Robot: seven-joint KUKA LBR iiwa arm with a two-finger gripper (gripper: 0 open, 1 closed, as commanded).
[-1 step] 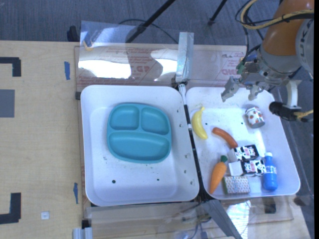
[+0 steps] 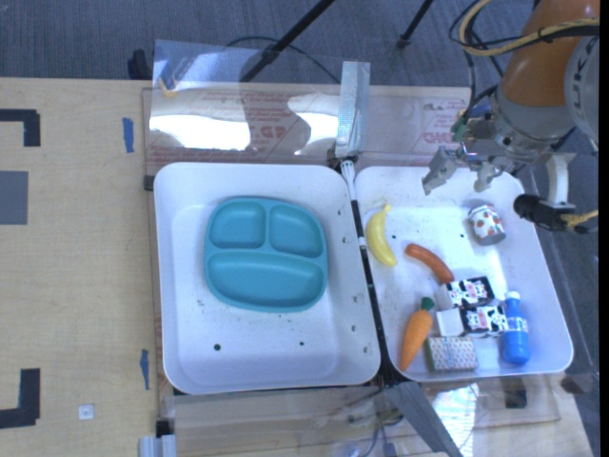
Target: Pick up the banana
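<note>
Banana (image 2: 381,235) lies in the right bin (image 2: 547,284), up against its left wall, long axis running near-to-far in the camera view, slightly curved. Claw (image 2: 463,172) hovers over the bin's far edge, fingers spread open, nothing between them. Banana sits to the claw's left and nearer the camera, apart from it. Sausage (image 2: 430,261) lies just beside the banana, so the grasp needs to come in clear of it.

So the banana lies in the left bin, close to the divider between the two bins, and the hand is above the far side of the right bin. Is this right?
Not quite. The camera view shows the banana in the right bin, not the left one. The rest holds: it lies close to the divider, and the hand is above the far side of the right bin.
</note>
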